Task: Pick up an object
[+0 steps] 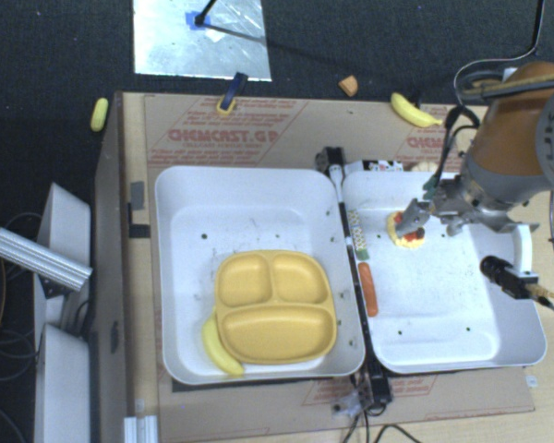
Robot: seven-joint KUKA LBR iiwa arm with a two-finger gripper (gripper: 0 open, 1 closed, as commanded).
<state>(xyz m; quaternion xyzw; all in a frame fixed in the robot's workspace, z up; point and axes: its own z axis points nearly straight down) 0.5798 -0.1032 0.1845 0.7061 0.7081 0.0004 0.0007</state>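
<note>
Arm (517, 146) reached in from the right, its wrist over the far half of the right bin (443, 317).

Jaws hung directly over a small yellow-and-red toy (409, 238). The tips blurred into the toy's red part, so I could not tell whether they touched it. Jaw state: could not tell, wide or narrow. No object was clearly seen between them.

Toy lay on the right bin's floor, in its far-left quarter, apart from the walls.

Carrot (369, 289) lay lengthwise along the right bin's left wall, nearer the front than the toy and apart from it.

Left bin (249, 210) sat flush against the right bin's left side. It held a yellow three-part plate (275, 305) towards the front. A banana (218, 347) lay at the plate's front-left edge, on the side away from the right bin; touching or just beside, not resolved.

Second banana (413, 110) lay on the desk (258, 127) just beyond the right bin's far wall.
</note>
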